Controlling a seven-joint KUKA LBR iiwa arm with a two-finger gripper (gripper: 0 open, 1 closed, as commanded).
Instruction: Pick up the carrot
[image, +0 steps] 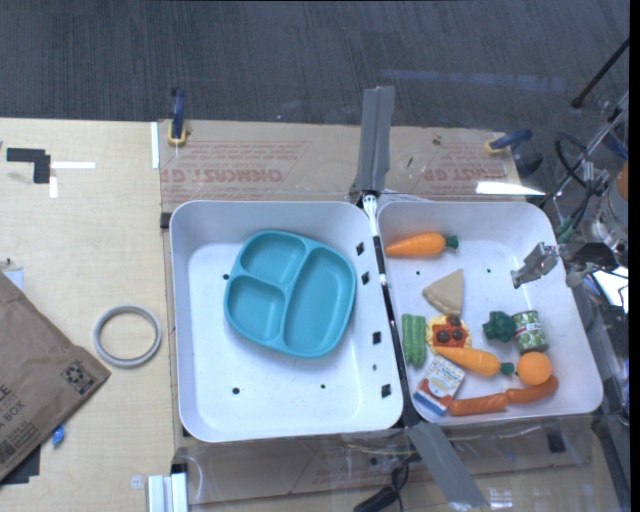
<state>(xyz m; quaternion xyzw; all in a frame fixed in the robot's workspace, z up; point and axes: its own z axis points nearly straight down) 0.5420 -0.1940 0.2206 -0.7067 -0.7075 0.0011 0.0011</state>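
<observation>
The gripper is seen over the right bin's far edge with its fingers spread, nothing held. The carrot lies flat near the bin's top left corner, well apart; it is best grasped across its middle.

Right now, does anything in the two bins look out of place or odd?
Nothing looks spilled or damaged. The blue plate lies slightly turned in the left bin; the toy food, with two carrots, is scattered in the right bin.
</observation>
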